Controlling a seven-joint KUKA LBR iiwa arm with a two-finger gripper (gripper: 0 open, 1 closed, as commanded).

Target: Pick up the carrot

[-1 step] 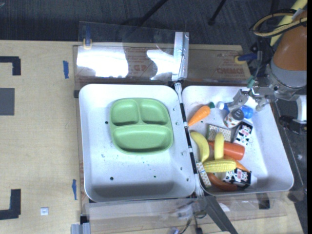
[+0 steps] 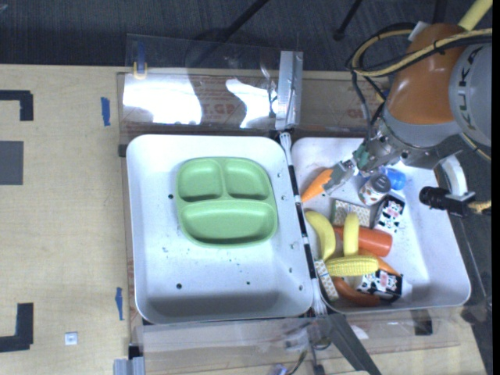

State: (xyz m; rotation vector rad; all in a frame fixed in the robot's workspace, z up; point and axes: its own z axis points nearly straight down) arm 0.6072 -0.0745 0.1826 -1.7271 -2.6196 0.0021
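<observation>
The carrot point(image 2: 316, 186) is a short orange taper lying in the right bin point(image 2: 437, 276), close to that bin's left wall and towards the back. My gripper point(image 2: 353, 173) hangs over the back of the same bin, just right of the carrot's thicker end and partly over it. Nothing visibly sits in the gripper. The grey arm with its orange band point(image 2: 426, 84) reaches in from the upper right.
Packed in the right bin are a banana point(image 2: 322, 234), a corn cob point(image 2: 351, 266), an orange-red cylinder point(image 2: 369, 241), black-and-white patterned boxes point(image 2: 390, 212) and a blue item point(image 2: 396, 180). The left bin point(image 2: 148, 233) holds a green divided plate point(image 2: 226, 200).
</observation>
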